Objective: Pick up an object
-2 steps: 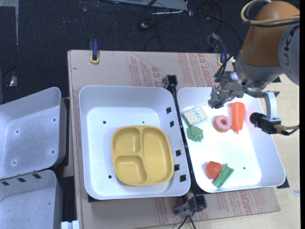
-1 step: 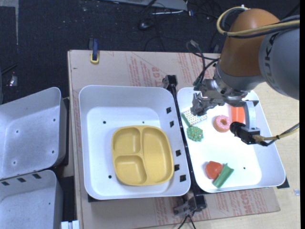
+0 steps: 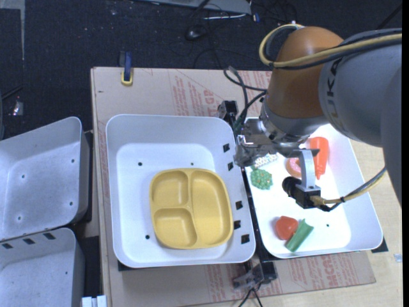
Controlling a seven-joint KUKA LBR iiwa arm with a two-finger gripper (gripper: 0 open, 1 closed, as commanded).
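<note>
The arm hangs over the right bin; the left bin holds a yellow tray. Whether the gripper is spread I cannot tell. Just below it lies green broccoli: probably light, stiff plastic; pinch across the middle.

Perhaps "KUKA" on arm
</note>
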